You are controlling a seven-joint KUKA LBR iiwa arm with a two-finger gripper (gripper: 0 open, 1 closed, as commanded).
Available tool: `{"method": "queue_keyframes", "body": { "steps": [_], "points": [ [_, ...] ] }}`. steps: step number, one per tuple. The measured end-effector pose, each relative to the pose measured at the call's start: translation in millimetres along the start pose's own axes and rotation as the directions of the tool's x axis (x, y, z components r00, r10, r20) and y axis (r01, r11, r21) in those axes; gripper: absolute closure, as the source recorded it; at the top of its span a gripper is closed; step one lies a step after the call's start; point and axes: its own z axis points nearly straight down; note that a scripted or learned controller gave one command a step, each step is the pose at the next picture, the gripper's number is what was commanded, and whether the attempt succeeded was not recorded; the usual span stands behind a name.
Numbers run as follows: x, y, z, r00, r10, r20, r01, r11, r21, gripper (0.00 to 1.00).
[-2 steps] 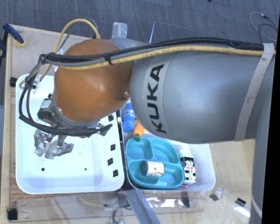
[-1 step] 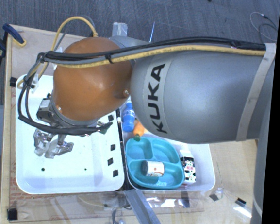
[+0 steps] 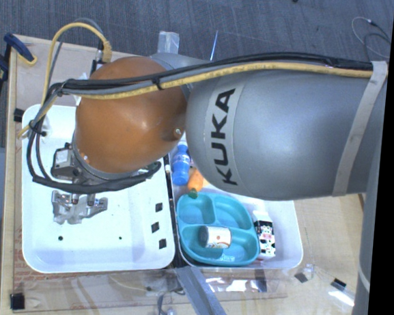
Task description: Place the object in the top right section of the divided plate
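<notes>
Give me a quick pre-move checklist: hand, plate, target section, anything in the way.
1. Hand position: over the left bin, away from the plate. Not ok for placing.
2. Object in hand: cannot tell; nothing visible between the fingers.
3. Divided plate: lies flat in the right bin. Ok.
4. Top right section: looks bare. Ok.
5. Lower section: holds a small cylindrical item. Noted.
6. Loose items near the plate: blue bottle, orange piece, black-and-white toy close to the rim. Ok.

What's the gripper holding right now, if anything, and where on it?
Nothing that can be seen. The gripper hangs over the left bin with no object between its fingers; the small cylinder lies in the blue divided plate.
</notes>
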Motion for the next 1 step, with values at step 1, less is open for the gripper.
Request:
{"method": "queue_keyframes", "body": {
  "steps": [1],
  "points": [
    [-7.4, 1.2, 2.3, 0.999, 0.040, -0.001, -0.040, 0.999, -0.001, 1.00]
  ]
}}
